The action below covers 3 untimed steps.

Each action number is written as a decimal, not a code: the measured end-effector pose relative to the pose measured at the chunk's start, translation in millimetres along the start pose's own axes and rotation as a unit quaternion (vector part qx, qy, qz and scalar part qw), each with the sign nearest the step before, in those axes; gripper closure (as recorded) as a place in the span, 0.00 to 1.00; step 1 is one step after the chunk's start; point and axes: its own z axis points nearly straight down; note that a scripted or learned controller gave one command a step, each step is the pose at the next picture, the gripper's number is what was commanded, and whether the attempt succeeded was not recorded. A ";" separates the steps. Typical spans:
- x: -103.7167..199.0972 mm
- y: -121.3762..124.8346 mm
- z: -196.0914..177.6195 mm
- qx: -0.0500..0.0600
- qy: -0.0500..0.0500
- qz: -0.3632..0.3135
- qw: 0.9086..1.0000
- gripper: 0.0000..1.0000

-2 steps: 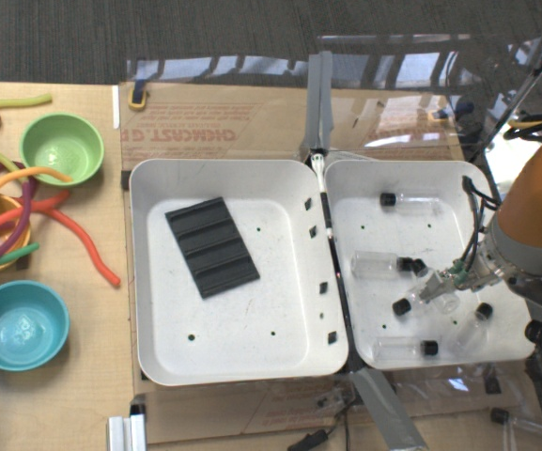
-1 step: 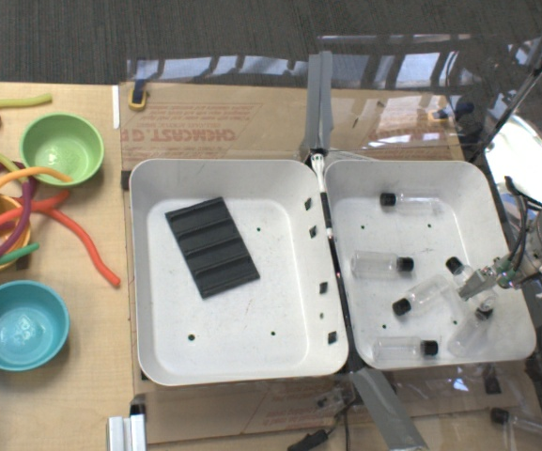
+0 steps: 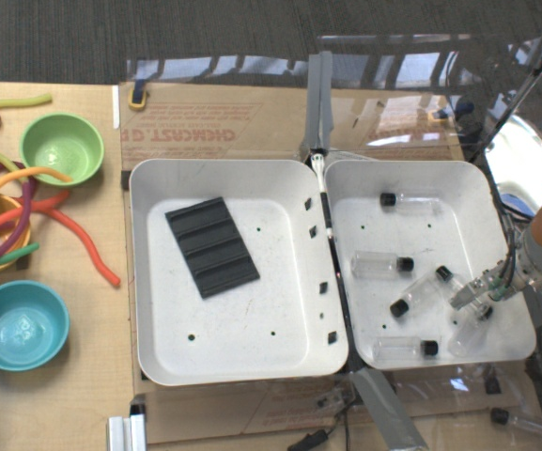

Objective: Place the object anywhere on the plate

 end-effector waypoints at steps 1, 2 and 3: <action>-1.8 -0.3 -336.8 0.004 0.001 -0.026 1.000 1.00; 48.4 21.4 -220.4 0.004 0.001 -0.027 1.000 1.00; 75.6 32.2 -105.9 0.004 0.002 -0.101 0.995 1.00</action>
